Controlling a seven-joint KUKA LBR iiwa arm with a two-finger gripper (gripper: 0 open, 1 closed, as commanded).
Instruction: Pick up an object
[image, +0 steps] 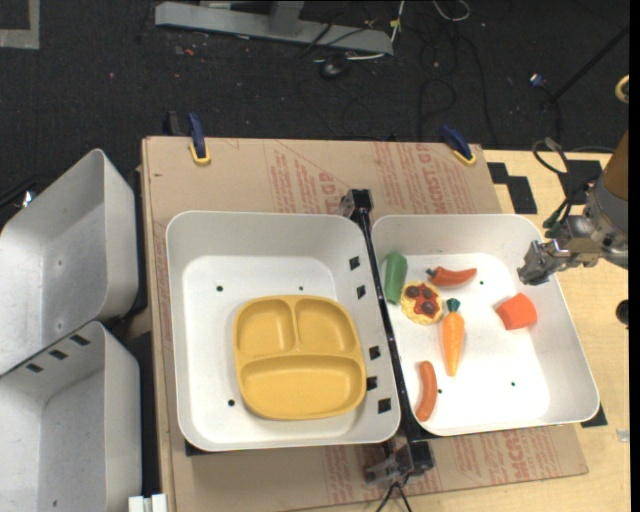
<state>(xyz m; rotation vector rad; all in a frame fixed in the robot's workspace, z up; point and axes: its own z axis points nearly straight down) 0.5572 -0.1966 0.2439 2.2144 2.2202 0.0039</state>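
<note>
Two bins (190, 250), one yellow tray (298, 357), five toy foods.

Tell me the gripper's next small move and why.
Probably shift the gripper a little inward and down toward the orange block. The gripper sits at the right bin's far right rim, holding nothing that can be seen, and that block lies nearest, apart from the carrot and other toys.

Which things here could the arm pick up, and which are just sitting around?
Pickable, in the right bin:
orange block
carrot
green cucumber
red chili
sausage
small pizza toy

Just lying about:
yellow divided tray in the left bin
spare white bins at far left
</note>
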